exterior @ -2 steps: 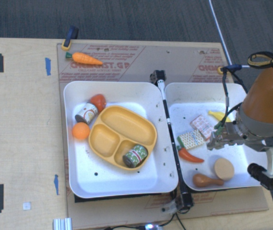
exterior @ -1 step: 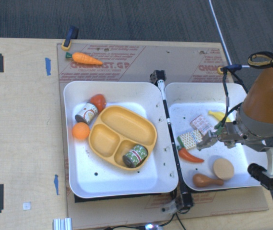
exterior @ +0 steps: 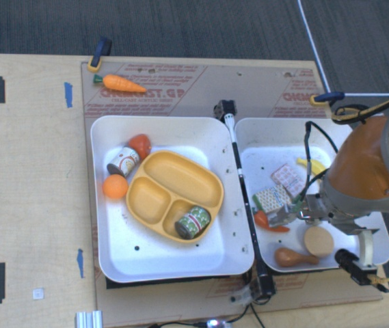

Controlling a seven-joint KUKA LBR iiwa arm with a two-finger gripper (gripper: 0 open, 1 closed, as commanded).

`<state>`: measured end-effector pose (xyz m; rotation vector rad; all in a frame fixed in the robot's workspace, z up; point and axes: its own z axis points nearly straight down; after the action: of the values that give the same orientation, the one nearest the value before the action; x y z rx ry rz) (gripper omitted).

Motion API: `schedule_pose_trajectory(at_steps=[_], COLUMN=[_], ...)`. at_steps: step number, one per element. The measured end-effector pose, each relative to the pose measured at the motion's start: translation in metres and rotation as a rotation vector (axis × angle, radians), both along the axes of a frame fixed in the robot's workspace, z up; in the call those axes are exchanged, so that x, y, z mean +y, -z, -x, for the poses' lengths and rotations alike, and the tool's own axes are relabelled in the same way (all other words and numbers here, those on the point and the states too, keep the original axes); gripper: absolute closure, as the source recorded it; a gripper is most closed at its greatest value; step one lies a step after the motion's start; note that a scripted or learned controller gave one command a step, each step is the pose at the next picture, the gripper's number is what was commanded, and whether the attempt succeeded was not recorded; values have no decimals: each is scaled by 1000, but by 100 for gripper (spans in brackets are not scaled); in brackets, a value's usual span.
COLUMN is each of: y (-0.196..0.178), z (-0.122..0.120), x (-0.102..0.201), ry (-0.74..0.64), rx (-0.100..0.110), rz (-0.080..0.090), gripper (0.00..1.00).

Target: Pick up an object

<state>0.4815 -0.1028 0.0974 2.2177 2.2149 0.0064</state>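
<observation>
from above, the arm [exterior: 372, 162] leans in from the right over the right bin [exterior: 249, 183], its pincer [exterior: 284, 214] low beside a small red-orange piece [exterior: 269, 222] near the bin's left wall; i cannot tell whether it is apart or together. a patterned packet [exterior: 273, 198], a round tan piece [exterior: 318, 240] and a brown drumstick shape [exterior: 294, 256] lie close by. the left bin [exterior: 112, 251] holds a yellow divided plate [exterior: 173, 193] with a green can [exterior: 193, 222], an orange ball [exterior: 115, 186] and a bottle [exterior: 127, 157]. a carrot [exterior: 122, 83] lies on the desk [exterior: 23, 183].
</observation>
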Motion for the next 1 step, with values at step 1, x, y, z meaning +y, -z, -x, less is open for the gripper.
schedule_pose_trajectory(at_steps=[1], y=[6], z=[-1], x=[5], ry=[4], rx=[-3], rz=[4], gripper=[0])
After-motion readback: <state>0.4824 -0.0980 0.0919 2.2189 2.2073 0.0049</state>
